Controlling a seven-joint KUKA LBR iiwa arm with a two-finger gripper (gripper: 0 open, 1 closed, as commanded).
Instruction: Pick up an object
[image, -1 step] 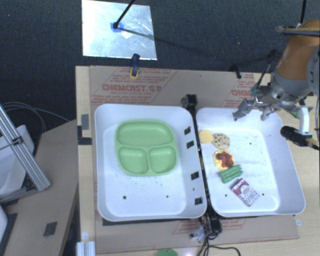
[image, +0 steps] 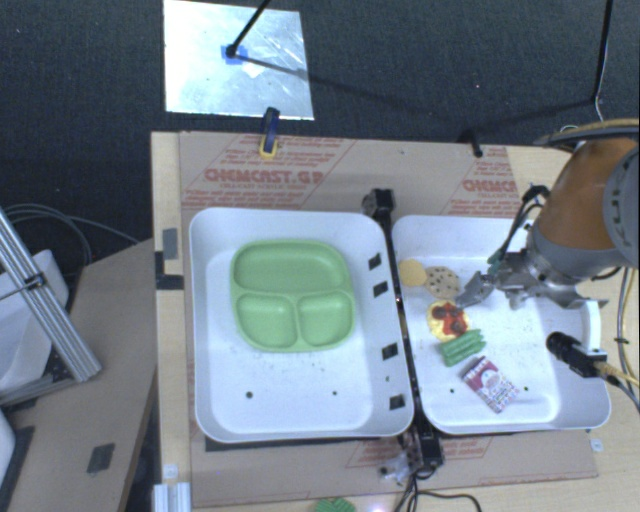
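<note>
The gripper (image: 473, 291) is a grey blur against the white floor of the right bin (image: 560, 405), and whether it is spread or closed cannot be told; nothing is seen held in it. The arm (image: 590, 200) is cut off by the right edge, so only its orange band and grey wrist show. A small green thing (image: 334, 505) is cut off at the bottom edge and cannot be identified.

The arm reaches in from the right, low over the right bin, with the gripper pointing left and slightly down. Its tip is just beside a tan cookie (image: 441, 280) and just above a red and yellow toy (image: 447, 319).

A yellow disc (image: 412, 271) lies touching the cookie's left side. Below the toy lies a green piece (image: 462, 347), and below that a tilted red and white packet (image: 490, 384). All five sit in the left half of the right bin. The left bin (image: 215, 400) holds a green divided plate (image: 293, 295). Beyond the bins, a yellow clamp (image: 269, 137) grips the board's far edge, with a silver sheet (image: 238, 60) behind it.
</note>
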